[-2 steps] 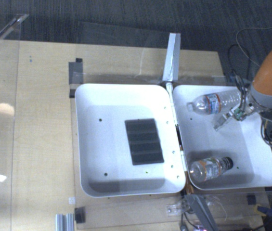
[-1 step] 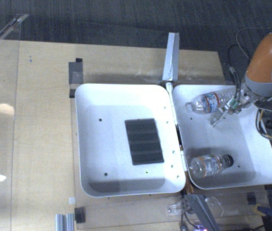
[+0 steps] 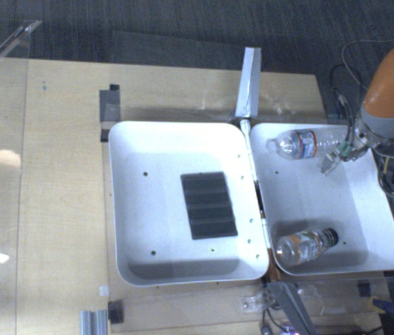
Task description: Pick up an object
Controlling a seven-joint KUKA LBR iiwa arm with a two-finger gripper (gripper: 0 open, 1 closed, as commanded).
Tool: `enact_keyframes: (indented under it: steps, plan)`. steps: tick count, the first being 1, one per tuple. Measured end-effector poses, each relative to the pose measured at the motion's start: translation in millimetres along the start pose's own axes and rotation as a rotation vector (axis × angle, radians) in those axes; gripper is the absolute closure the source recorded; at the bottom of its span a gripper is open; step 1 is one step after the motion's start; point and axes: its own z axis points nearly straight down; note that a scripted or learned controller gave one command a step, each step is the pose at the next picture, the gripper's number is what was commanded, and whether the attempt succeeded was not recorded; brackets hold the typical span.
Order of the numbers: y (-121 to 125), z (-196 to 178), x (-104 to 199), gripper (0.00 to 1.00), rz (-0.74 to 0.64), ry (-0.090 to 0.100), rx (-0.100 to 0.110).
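Camera view has the gripper (image 3: 335, 160) low in the right bin (image 3: 364, 208), just beside the clear bottle (image 3: 300, 145) at its far wall, seemingly lining up a grasp; whether it is apart or together, I cannot tell

The bench (image 3: 50, 187) is a pale wooden top, and two shallow white bins sit on it side by side, their inner rims touching. The left bin (image 3: 130, 187) lies near the middle of the bench, the right bin (image 3: 371, 215) toward its right end. Small dark brackets (image 3: 109, 107) rest on the wood just beside the left bin's far-left and near-left corners.
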Motion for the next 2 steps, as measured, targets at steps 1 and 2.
enact_keyframes:
  steps: [1,2]
  plan:
    - [-1.6,5.0,4.8,0.0,-0.001,0.019,0.013]
    - [-2.1,9.2,-5.8,0.0,-0.251,0.006,-0.003]
